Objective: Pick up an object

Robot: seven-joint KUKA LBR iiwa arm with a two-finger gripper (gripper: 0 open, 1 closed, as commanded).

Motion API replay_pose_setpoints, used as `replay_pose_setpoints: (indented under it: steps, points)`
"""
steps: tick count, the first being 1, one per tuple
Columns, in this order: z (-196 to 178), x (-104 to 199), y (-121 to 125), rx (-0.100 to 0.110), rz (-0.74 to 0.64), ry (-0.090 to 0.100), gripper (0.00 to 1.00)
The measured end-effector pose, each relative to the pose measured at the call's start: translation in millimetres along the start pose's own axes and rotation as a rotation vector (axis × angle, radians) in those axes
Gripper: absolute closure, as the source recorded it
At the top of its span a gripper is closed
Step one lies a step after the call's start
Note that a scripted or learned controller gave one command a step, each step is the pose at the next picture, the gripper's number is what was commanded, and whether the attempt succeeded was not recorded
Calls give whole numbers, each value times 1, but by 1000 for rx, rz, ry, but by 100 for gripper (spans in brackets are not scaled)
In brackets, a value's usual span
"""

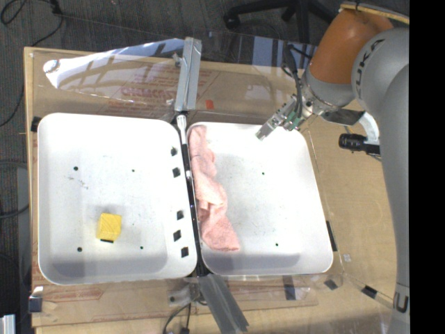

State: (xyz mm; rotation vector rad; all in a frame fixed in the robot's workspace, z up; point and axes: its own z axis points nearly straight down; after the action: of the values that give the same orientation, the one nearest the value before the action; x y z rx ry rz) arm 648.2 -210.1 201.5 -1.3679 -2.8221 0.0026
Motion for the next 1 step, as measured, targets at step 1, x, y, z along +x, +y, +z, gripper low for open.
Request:
replay_pose_setpoints:
  steps: [1]
  points:
    - [5, -1, 6, -2, 199, -3, 100]
